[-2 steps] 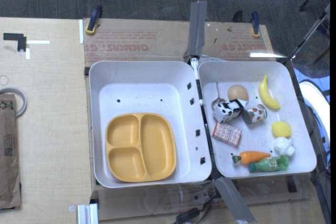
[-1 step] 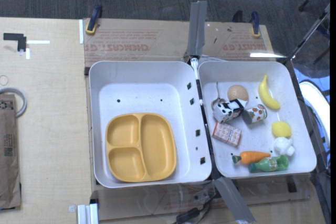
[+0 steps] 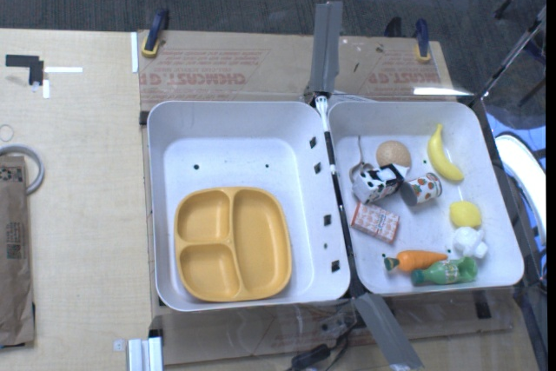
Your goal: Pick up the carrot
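An orange carrot [image 3: 418, 260] with a green tip lies on its side near the front edge of the right bin [image 3: 497, 187]. A green bottle [image 3: 446, 273] lies right against its front side, and a white garlic-like piece [image 3: 469, 241] sits just to its right.
The right bin also holds a banana [image 3: 443, 155], a lemon [image 3: 466, 214], a brown bun [image 3: 393, 155], a black-and-white cow toy [image 3: 379, 183], a small can [image 3: 423, 188] and a pink box [image 3: 376, 222]. The left bin [image 3: 165, 187] holds a yellow divided plate [image 3: 233, 243].
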